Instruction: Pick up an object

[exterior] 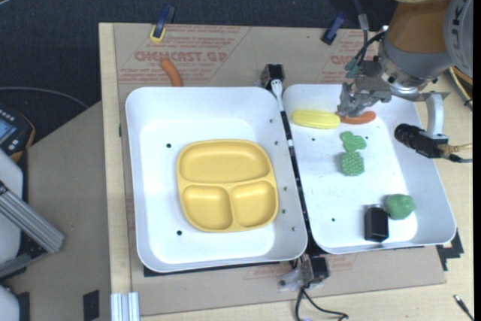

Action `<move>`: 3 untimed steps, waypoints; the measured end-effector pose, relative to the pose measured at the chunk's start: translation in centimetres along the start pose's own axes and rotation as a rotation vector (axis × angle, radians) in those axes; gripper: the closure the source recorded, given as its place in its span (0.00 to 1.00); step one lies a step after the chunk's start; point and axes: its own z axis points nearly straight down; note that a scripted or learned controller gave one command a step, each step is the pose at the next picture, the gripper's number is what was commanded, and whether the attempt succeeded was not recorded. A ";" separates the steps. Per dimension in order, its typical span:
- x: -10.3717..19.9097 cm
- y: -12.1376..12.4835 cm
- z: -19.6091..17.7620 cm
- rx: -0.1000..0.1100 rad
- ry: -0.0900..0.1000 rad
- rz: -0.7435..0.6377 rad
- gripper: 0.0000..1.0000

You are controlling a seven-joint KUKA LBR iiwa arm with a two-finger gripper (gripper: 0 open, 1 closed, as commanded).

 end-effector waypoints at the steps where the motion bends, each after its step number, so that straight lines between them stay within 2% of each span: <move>1: 1.4 -0.3 0.0 -0.001 -0.002 0.003 1.00; 2: 1.1 -1.1 -1.2 -0.002 -0.002 0.005 1.00; 3: 1.3 -1.8 0.9 0.001 -0.002 0.005 1.00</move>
